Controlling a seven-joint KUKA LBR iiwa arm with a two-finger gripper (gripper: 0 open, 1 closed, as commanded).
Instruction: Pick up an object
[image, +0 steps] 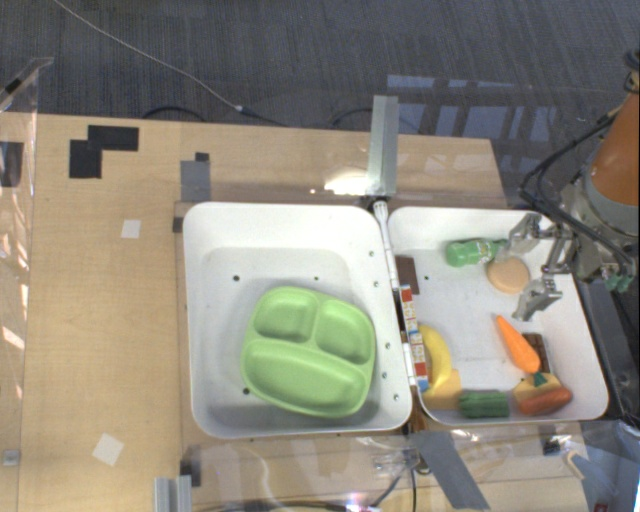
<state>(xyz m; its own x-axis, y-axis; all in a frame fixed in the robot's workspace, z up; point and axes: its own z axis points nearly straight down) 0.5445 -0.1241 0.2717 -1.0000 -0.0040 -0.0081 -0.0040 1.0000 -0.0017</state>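
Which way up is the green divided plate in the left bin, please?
Right side up. The green divided plate lies flat on the left bin's floor, its three compartments facing the camera, with nothing in them.

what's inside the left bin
The left bin holds one thing: a green divided plate with three compartments, lying toward the near right part of the floor. The compartments look bare. Whatever might lie beneath the plate is covered by it.
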